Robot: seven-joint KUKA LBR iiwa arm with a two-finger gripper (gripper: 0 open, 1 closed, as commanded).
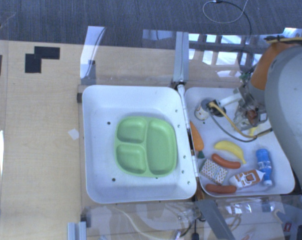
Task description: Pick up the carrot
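Tool (247, 113) observed over the upper part of the right bin (286, 184), beneath the grey arm (291, 104) and its orange band (265, 70); its assembly is a cluster of metal parts with yellow and black cabling, and whether it is open or closed cannot be told. No item is visibly between its parts.

Carrot (196, 136): orange, tapered, smooth-skinned, lying lengthwise against the left wall of the right bin, just beside the divider between the two bins. It is apart from the tool.

Nearest items, at the front of the right bin: a reddish-brown sausage (220, 188), glossy and cylindrical; a white and orange carton (248, 178), lying flat; a blue bottle (264, 165) with a white cap end, on its side. Just behind these: a patterned square packet (213, 171) with a checked red and white surface, and a second sausage (226, 161). Behind that, a yellow banana (230, 148), curved and matte. Further back, a small white cylindrical item (201, 113) near the tool.

Left bin (98, 184): shallow, white, rounded corners, smooth plastic. It holds a pale green divided plate (145, 146) with three compartments.

Table (35, 154): light wood-grain surface, with black block marks (41, 58) at its far left. Beyond the table, dark grey carpet (115, 6) with a thin cable (226, 9) looped on it.
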